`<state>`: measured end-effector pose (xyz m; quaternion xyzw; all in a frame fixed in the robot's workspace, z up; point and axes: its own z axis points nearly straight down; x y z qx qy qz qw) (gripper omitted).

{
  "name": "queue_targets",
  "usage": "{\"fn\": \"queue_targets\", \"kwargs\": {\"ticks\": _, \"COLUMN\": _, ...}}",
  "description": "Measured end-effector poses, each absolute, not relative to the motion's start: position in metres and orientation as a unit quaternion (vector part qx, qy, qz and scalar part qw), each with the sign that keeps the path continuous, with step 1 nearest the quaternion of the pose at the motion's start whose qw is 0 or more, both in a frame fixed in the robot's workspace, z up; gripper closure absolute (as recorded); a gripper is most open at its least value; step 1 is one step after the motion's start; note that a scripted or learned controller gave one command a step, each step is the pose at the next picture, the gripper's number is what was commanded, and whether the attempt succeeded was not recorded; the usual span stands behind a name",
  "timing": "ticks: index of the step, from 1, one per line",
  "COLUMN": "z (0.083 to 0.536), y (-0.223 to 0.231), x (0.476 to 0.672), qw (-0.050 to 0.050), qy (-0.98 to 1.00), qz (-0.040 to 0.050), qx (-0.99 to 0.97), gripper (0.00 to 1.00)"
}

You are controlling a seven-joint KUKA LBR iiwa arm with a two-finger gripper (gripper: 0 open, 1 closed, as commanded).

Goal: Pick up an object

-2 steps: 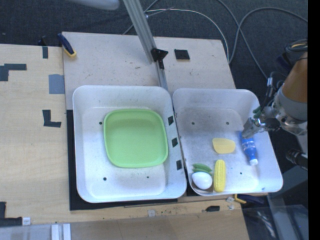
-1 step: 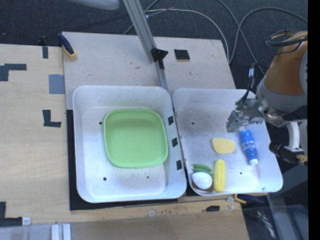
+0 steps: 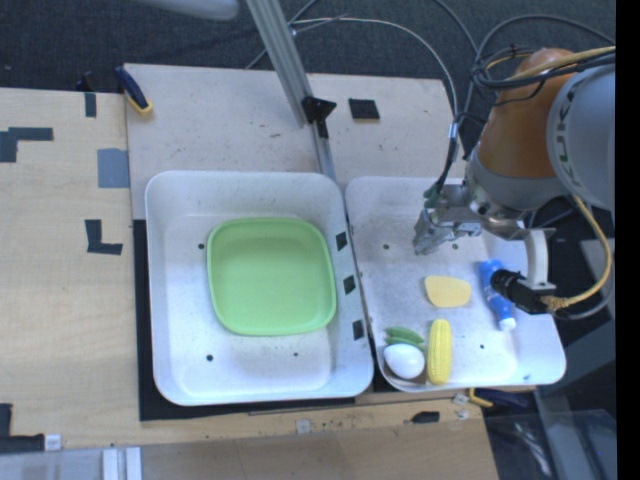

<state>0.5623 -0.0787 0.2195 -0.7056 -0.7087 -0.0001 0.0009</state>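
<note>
Fingertips of the gripper [image 3: 432, 240] hang low over the far-left floor of the right bin [image 3: 395, 213], and nothing lies between them; at this size the view does not settle whether the jaws stand open or shut. The spot beneath them is bare white plastic. Closest of the objects is the yellow wedge-like piece [image 3: 447, 291], which lies nearer the viewer and slightly right of the fingertips, flat on the floor, its long axis running left to right. Right of it lies a blue marker-like tube [image 3: 496, 296], long axis running near to far. Along the near rim sit the corn cob [image 3: 439, 350], the white egg-shaped object [image 3: 404, 360] and a green pod [image 3: 403, 336]. Judged so, the coming move would need to shift toward the near side. The green plate [image 3: 271, 275] sits in the left bin [image 3: 170, 268].
</note>
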Motion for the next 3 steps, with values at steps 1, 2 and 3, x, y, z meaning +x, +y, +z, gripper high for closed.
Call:
{"fn": "queue_targets", "kwargs": {"ticks": 1, "z": 0.23, "y": -0.023, "x": 0.579, "qw": 0.0, "qy": -0.709, "qz": -0.0004, "qx": -0.705, "gripper": 1.0}}
{"fn": "queue_targets", "kwargs": {"ticks": 2, "z": 0.239, "y": 0.029, "x": 0.596, "qw": 0.0, "qy": -0.709, "qz": -0.0002, "qx": -0.706, "gripper": 1.0}}
{"fn": "queue_targets", "kwargs": {"ticks": 3, "z": 0.226, "y": 0.079, "x": 0.616, "qw": 0.001, "qy": -0.708, "qz": 0.0006, "qx": -0.706, "gripper": 1.0}}
